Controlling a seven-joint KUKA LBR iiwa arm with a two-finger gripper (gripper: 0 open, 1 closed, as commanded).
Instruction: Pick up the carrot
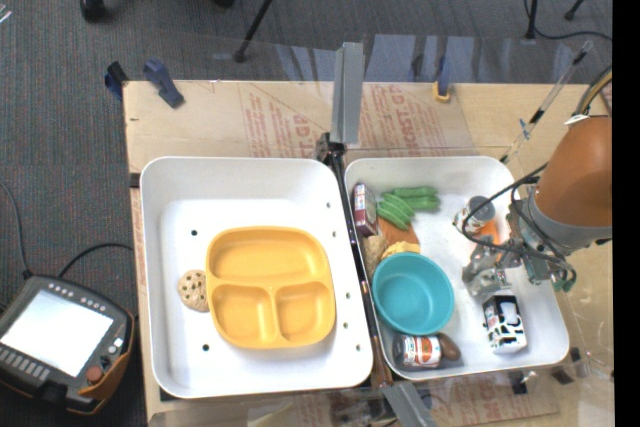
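Note:
The carrot shows as a small orange piece near the right side of the right bin, partly hidden by the wrist hardware. My gripper hangs low in this bin, just in front of the carrot, between the teal bowl and the bin's right wall. The arm's orange band stands above it at the right edge. Nothing is visibly held between the fingers.
The right bin also holds green beans, a small can by the left wall, a can lying on its side in front, and a black-and-white carton. The left bin holds a yellow divided plate and a cookie.

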